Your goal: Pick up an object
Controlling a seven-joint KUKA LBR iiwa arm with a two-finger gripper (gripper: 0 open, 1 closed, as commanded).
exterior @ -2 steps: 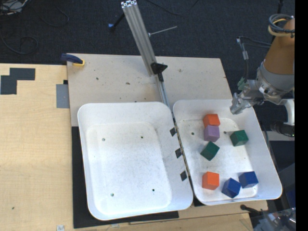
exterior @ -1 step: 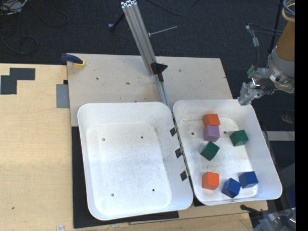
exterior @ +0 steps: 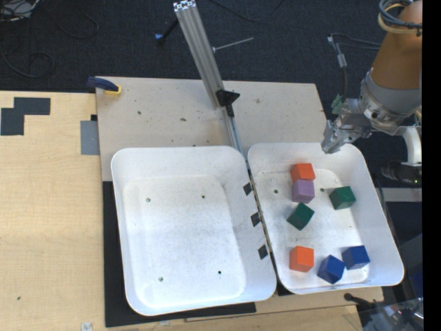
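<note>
Right bin [exterior: 386, 254] blocks [exterior: 302, 190] lie below gripper [exterior: 331, 145]

You have two white bins on the bench: the left bin [exterior: 138, 185] and the right bin [exterior: 375, 205]. You can count seven blocks in all: two orange blocks [exterior: 302, 172] [exterior: 301, 258], two green blocks [exterior: 342, 197] [exterior: 300, 216], two blue blocks [exterior: 355, 256] [exterior: 331, 268], and one purple block [exterior: 302, 190].

Cubes: 2 orange [exterior: 302, 172], 1 purple [exterior: 303, 190], 2 green [exterior: 300, 216], 2 blue [exterior: 331, 268]; bins white [exterior: 138, 164].
</note>
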